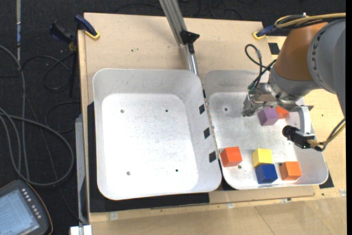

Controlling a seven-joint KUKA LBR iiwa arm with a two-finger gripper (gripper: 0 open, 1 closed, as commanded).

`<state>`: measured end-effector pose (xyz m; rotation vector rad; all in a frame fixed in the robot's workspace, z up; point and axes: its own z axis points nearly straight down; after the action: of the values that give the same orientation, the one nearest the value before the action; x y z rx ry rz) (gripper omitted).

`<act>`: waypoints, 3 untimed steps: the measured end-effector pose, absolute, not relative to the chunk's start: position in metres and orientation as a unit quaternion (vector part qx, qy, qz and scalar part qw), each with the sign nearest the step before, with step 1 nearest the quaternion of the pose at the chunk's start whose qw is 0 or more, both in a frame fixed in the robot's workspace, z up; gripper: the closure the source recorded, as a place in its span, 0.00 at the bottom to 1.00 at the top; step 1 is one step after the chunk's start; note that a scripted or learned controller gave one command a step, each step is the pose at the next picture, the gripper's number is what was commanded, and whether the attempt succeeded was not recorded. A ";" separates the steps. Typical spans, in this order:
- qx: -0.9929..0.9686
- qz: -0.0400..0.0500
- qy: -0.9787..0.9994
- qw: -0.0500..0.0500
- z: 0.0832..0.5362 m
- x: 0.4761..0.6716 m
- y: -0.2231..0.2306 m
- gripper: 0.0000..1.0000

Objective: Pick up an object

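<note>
I am hovering my end effector (258, 103) over the right bin (231, 97), its opening impossible for me to tell, just beside the purple block (269, 116) that is lying on the bin floor.

The thick, rounded grey arm (330, 55) of smooth metal carries a broad orange band (296, 55) just above its wrist, glossy enough to catch the light. Below that band sits a paler grey wrist section (283, 91) (its details are too small to make out). A thin black cable (256, 60) loops out beside the band and runs to the wrist. Yellow cables (300, 19) arch over the top of the arm, and a white bracket (306, 121) with a black knob (291, 134) hangs off the wrist.
</note>
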<state>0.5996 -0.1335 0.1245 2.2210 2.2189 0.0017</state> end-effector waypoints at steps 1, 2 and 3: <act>0.706 0.002 0.708 0.003 0.185 0.595 -0.128 1.00; 0.706 0.002 0.708 0.003 0.223 0.597 -0.128 1.00; 0.704 0.001 0.710 -0.001 0.219 0.597 -0.065 1.00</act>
<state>0.5968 -0.0654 0.2191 2.2133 2.2326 0.0028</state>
